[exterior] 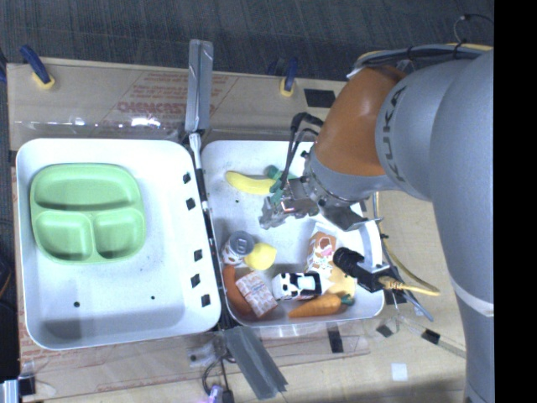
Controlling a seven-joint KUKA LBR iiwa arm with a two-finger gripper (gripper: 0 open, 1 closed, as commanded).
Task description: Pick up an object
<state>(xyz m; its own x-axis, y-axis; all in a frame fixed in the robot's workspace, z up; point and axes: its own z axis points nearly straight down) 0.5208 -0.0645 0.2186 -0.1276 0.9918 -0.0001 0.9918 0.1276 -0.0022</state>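
Because the toys crowd the right bin's (220,225) near corner, the pincer (281,211) hangs above bare floor between the banana (247,183) and yellow lemon (263,257), its opening impossible to tell, nothing visibly held.

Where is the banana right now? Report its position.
The banana lies in the right bin, near its far-left corner, just left of the gripper and well above the small yellow lemon.
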